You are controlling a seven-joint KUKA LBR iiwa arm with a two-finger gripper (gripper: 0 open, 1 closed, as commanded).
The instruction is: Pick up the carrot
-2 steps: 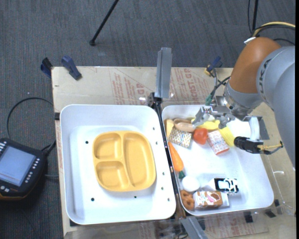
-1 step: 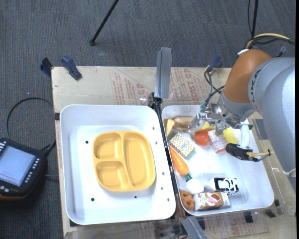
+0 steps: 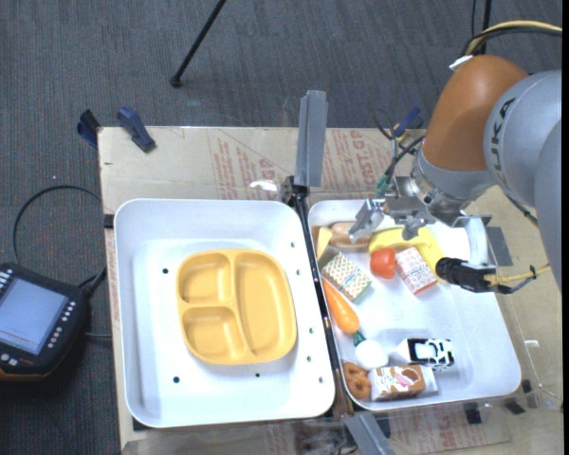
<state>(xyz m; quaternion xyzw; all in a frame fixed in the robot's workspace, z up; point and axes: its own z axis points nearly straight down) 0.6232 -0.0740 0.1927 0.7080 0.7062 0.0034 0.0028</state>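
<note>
The carrot (image 3: 340, 308) is orange with a green stub at its near end. It lies slantwise along the left wall of the right bin (image 3: 493, 349), just below a checkered packet (image 3: 346, 275). My gripper (image 3: 389, 221) hangs over the far end of that bin, above a yellow banana (image 3: 405, 241), up and to the right of the carrot and well apart from it. Its two grey fingers (image 3: 367, 219) are spread open and hold nothing.
Crowding the right bin are a red tomato (image 3: 383, 263), a red-and-white box (image 3: 415, 270), a white egg (image 3: 369, 354), a black-and-white carton (image 3: 429, 351), a brown carton (image 3: 398, 381) and a bun (image 3: 341, 232). The left bin (image 3: 133, 254) holds a yellow divided plate (image 3: 235, 306).
</note>
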